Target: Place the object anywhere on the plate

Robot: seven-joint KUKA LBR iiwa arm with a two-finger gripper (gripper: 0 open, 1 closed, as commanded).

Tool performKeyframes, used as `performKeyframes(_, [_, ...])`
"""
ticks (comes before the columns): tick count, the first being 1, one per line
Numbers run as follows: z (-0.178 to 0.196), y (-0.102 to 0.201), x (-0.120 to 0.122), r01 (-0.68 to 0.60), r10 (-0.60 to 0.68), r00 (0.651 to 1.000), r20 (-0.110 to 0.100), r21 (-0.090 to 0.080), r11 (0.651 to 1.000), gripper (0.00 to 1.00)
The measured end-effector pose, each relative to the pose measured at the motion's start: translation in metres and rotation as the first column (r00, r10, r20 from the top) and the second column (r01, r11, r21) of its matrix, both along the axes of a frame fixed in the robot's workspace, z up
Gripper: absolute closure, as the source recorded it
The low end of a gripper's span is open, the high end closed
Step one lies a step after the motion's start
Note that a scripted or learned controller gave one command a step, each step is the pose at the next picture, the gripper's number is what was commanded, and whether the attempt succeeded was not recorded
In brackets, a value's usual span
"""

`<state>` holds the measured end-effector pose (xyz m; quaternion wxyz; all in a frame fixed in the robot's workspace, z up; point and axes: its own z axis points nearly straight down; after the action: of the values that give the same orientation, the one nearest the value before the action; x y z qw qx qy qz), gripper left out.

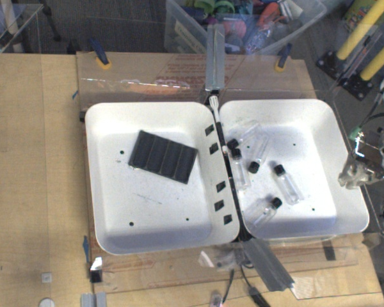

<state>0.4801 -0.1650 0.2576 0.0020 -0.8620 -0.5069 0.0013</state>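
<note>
A dark ribbed rectangular plate lies flat in the left bin, a little above its middle. Several small clear vials with black caps lie in the right bin: one near the divider, one beside it, one at the centre and one toward the front. My gripper hangs at the right bin's right rim, apart from the vials and far from the plate. Nothing shows held in it.
A black-marked divider separates the bins. A clear tote of colourful toys stands behind them, with yellow tubes at the back right. Blue clamps hold the board. Bare wooden bench lies to the left.
</note>
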Motion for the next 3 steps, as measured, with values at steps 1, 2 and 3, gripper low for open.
performKeyframes(1, [-0.0001,0.0000,0.0000,0.000,0.000,1.000,0.000,0.000,1.000,0.00])
performKeyframes(2, [-0.0001,0.0000,0.0000,0.000,0.000,1.000,0.000,0.000,1.000,0.00])
performKeyframes(3, [0.0091,-0.0004,0.0001,0.001,-0.001,1.000,-0.001,0.001,1.000,1.00])
